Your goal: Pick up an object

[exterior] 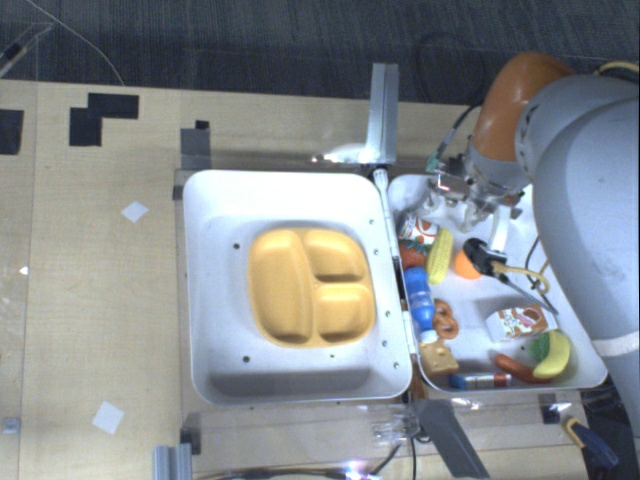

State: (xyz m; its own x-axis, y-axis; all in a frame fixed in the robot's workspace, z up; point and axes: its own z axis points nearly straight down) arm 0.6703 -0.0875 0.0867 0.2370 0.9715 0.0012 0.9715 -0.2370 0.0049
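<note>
The grey arm (590,218) takes up the 3 o'clock side of your view, its orange band at about 1 o'clock. The pale surface (90,298) lies open from 7 to 10 o'clock.

The left bin (215,268) is the roomier of the two. A yellow divided tray (305,283) sits flat at its centre, with bare white floor all round it and no side of it touching the bin's wall.

The right bin (480,303) is narrower and holds your pick candidates. The gripper (455,208) hangs at its 12 o'clock end, close to the far rim. Whether it is spread or closed, you cannot tell from here.

Most items crowd the 9 o'clock wall, which runs beside the left bin:
- A blue bottle (418,298) lies along that wall.
- A corn cob (439,255) lies just beside the bottle's far end, directly below the gripper.
- An orange ball (466,264) sits at the cob's 3 o'clock.
- A pretzel (444,320) and a tan block (434,355) follow towards 6 o'clock.

A marker (475,379) lies against the 6 o'clock rim. A red pepper (510,365) and a banana (552,355) fill the 5 o'clock corner, and a small printed carton (516,322) sits just above them.

The clearest floor is mid-bin, between the ball and the carton.
</note>
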